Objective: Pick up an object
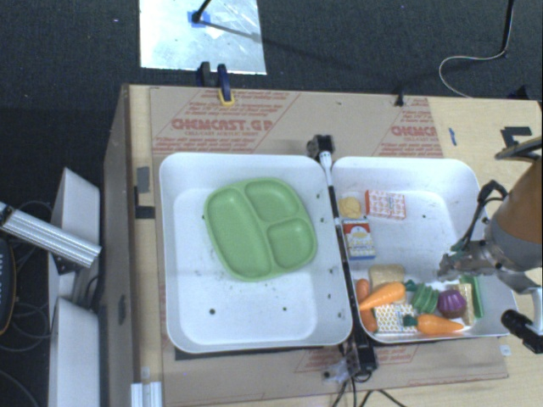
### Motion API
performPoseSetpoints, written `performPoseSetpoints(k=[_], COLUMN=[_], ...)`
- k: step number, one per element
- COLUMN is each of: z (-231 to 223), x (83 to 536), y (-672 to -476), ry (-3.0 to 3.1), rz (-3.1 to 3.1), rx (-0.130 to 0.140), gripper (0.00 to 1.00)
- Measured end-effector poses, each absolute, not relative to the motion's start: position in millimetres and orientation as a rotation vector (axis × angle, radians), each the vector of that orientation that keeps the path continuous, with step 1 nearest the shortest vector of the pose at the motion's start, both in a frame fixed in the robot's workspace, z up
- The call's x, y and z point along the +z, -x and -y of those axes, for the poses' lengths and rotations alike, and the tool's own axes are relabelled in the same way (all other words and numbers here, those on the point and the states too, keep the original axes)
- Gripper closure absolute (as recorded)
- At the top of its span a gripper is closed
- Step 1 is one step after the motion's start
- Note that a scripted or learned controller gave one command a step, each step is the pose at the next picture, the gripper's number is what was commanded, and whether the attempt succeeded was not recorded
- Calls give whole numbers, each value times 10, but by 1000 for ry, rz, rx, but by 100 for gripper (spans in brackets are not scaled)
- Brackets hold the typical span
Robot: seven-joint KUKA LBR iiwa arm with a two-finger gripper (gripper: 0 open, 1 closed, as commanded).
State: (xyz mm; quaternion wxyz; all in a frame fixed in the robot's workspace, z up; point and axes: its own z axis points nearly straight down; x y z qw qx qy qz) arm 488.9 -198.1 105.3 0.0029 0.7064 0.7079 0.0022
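Observation:
The right bin (441,185) holds several toy foods. An orange carrot (382,295) lies by the bin's left wall, and a second carrot (439,324) lies along the front wall. Between them are a patterned block (395,316), a green vegetable (423,298) and a purple vegetable (452,302). Farther back lie a red-and-white box (386,203), a small carton (360,238), a yellow piece (350,206) and a tan slice (386,275). My gripper (456,267) hangs low at the bin's right side, just above the purple vegetable, with the orange-banded wrist (517,219) behind it.
The left bin (195,312) holds a green divided plate (259,227). A thin divider (339,244) runs between the bins. A clamp (321,147) stands at the back of that divider. Cardboard (280,121) covers the bench behind the bins.

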Motion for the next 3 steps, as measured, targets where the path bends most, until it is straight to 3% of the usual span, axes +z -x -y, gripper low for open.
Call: performPoseSetpoints(k=[1,2,3], z=[1981,1814,1815], x=[1053,841,949], y=[-4888,-4869,-4881], ry=[-2215,-2218,-2216], rz=[-2220,-2223,-2222], rx=[7,1,5], gripper=[0,0,100])
